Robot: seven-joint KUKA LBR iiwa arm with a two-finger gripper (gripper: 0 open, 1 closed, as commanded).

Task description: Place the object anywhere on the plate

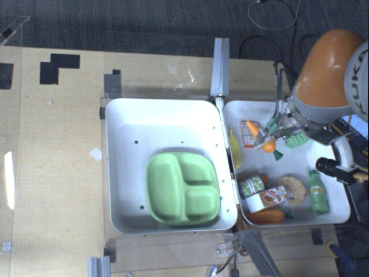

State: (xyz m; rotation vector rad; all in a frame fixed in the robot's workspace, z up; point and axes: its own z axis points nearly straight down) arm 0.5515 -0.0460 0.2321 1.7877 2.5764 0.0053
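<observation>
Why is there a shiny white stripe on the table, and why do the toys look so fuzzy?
In the camera view, the white stripe at the left edge is glare, light bouncing off the wooden bench; the green plate drops a soft shadow into its white bin; the small toys in the right bin look fuzzy because the picture is coarse, and the hand looks fuzzy too.

counter (52,172): pale wood | left bin (124,154): white, at centre | right bin (340,209): touching it, toward right edge | black patches (57,68): far-left corner
</observation>
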